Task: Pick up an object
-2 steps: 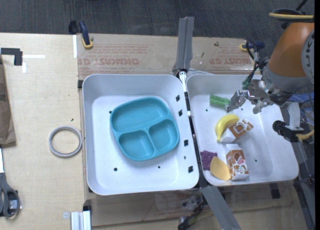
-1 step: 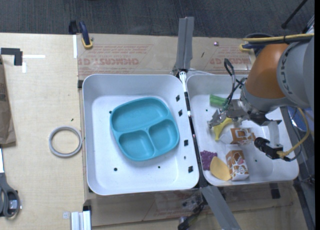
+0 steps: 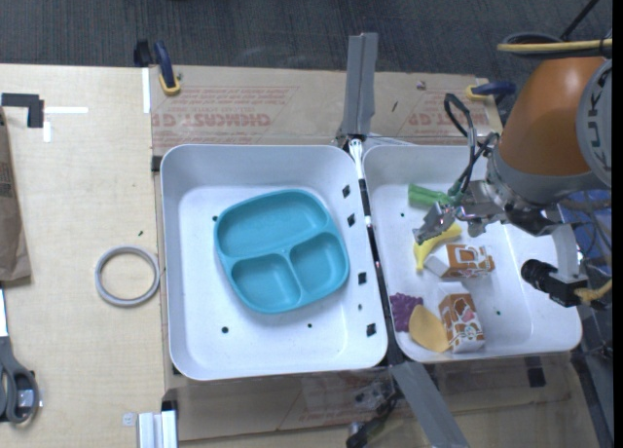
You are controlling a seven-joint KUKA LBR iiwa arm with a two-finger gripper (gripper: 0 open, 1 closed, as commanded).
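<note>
The right bin (image 3: 545,339) holds several small items. A green piece (image 3: 424,194) lies near its far left. A yellow banana-like piece (image 3: 431,246) rests beside an orange-and-white carton (image 3: 468,261). Nearer the front are a second carton (image 3: 463,320), a yellow wedge (image 3: 426,328) and a purple bunch (image 3: 404,304). My gripper (image 3: 436,226) hangs low over the yellow piece, just below the green one, with the orange-banded arm (image 3: 550,125) behind it on the right. Its tip partly hides the yellow piece, and I cannot see anything held.
The left bin (image 3: 185,242) carries a blue divided plate (image 3: 280,251). On the bench to the left lie a grey tape ring (image 3: 127,275) and scissors (image 3: 15,392). A grey post (image 3: 360,86) stands behind the seam between the bins.
</note>
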